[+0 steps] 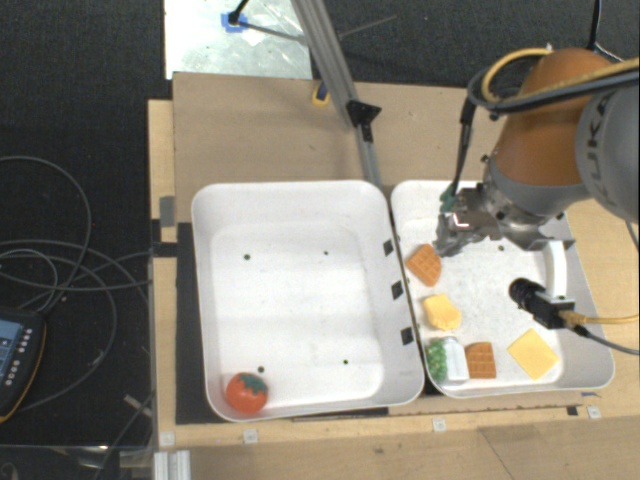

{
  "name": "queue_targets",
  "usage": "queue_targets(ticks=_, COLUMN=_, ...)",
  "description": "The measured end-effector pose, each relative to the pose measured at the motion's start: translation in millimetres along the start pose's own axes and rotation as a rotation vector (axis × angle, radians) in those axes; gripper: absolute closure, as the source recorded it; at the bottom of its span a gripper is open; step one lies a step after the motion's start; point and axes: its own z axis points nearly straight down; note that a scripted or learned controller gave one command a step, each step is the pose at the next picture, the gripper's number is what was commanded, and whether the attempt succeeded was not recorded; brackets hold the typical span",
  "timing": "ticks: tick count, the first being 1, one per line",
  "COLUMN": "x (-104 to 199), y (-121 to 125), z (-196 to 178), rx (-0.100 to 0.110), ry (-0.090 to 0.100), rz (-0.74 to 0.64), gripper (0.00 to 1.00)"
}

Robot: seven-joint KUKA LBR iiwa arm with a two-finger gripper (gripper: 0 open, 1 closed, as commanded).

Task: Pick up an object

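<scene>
My gripper (452, 236) hangs over the upper left part of the right bin (590, 368), under the arm's grey wrist and orange band. Just below and left of it lies an orange waffle piece (424, 265); I cannot tell whether the two touch. Further down in the same bin are a yellow lump (442, 313), a green and white item (443, 359), a brown waffle square (480, 360) and a yellow cheese slice (533, 353). A red tomato (246, 392) sits in the near left corner of the left bin (290, 198).
A black cylindrical part with a yellow cable (536, 303) reaches into the right bin from the right. A slanted grey pole (340, 78) crosses above the bins' far edge. Cables and a handheld pendant (15, 353) lie on the floor to the left.
</scene>
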Motion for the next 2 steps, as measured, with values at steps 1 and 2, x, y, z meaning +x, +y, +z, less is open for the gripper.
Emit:
queue_targets(ticks=1, x=51, y=0, z=8, rx=-0.001, ry=0.000, rz=-0.001, gripper=1.00)
queue_targets(ticks=2, x=102, y=-14, z=19, rx=0.000, ry=0.000, rz=0.000, gripper=1.00)
